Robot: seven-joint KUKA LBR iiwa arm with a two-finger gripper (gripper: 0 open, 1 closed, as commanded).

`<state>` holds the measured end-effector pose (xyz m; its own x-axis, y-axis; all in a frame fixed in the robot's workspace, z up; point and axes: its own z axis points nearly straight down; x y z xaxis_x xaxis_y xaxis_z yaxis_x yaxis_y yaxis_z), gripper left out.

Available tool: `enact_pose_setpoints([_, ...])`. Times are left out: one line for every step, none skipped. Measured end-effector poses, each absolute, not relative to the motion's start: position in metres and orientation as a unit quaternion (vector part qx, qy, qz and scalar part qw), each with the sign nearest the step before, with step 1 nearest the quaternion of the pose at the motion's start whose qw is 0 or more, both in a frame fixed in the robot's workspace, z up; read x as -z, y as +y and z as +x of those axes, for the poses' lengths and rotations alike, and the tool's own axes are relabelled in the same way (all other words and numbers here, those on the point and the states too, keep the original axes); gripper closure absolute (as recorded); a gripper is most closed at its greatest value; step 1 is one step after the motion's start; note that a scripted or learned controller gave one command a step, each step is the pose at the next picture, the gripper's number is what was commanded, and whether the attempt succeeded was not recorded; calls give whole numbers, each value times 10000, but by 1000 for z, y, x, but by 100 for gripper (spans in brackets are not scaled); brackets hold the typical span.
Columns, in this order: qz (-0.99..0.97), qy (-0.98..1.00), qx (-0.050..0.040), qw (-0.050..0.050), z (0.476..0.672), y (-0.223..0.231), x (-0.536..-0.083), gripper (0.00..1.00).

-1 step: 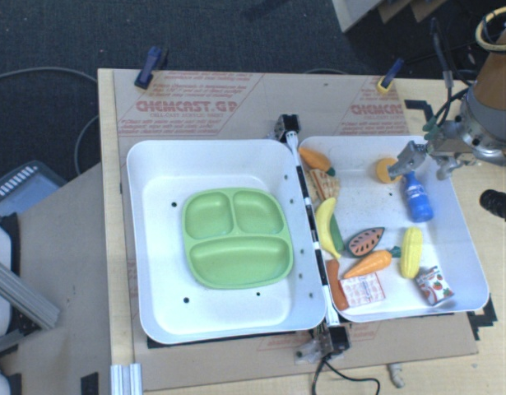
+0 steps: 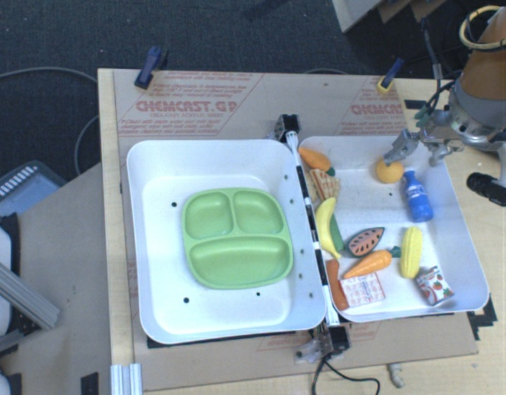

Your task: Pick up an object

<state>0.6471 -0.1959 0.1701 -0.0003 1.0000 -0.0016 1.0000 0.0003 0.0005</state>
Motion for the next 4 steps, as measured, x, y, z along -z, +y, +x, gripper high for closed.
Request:
enact_pose_setpoints([7058,7084,-23,-19,668,-186,-85,0])
enact_pose_setpoints([7058,7084,-5,12,668,-189,-96,100])
enact_pose_setpoints([7066,7077,-9,2,662,-122,-86,100])
enact_pose_setpoints([7066,7076,-5,-3,579,-53,-185,100])
